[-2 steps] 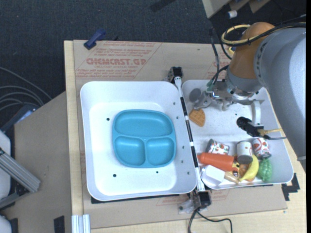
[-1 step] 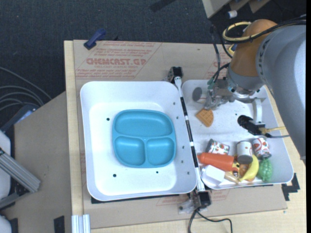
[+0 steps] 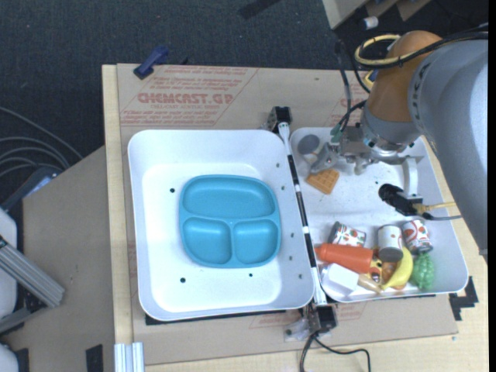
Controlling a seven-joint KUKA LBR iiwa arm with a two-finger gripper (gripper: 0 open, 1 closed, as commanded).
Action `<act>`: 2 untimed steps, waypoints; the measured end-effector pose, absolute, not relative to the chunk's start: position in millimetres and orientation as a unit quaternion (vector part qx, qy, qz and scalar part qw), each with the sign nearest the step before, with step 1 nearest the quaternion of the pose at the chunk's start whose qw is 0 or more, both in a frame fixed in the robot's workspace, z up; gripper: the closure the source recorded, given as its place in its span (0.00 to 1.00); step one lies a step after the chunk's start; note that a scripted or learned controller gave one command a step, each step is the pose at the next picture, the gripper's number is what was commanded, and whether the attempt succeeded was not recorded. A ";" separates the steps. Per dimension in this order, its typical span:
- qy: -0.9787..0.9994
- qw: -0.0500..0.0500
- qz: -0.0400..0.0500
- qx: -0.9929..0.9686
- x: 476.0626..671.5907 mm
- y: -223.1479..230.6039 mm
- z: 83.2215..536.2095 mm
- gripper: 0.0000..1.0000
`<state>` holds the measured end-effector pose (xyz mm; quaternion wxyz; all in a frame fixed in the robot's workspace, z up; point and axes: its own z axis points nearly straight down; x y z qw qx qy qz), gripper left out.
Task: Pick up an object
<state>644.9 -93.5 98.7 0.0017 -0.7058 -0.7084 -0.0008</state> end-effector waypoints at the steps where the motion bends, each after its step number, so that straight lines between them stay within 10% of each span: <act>1: -0.709 0.001 -0.001 -0.705 645.5 -93.1 109.3 1.00; 2: -0.709 0.001 -0.001 -0.705 645.4 -93.0 109.2 0.00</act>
